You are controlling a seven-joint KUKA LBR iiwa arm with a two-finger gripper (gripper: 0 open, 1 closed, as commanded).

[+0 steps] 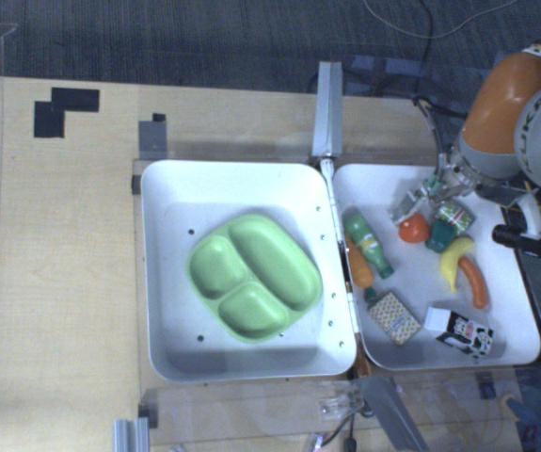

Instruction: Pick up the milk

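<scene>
**Reaching over the right bin's far side**

Lying nearest, at the right bin's (524,351) front edge, is the milk (462,331), well apart from the hand (428,198). Farther back, the arm (519,111) slants down from the right, the hand low beside a tomato (414,229); its grip cannot be told.

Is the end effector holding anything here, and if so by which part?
Cannot be told. The end effector sits above the tomato; the milk lies apart, untouched.
</scene>
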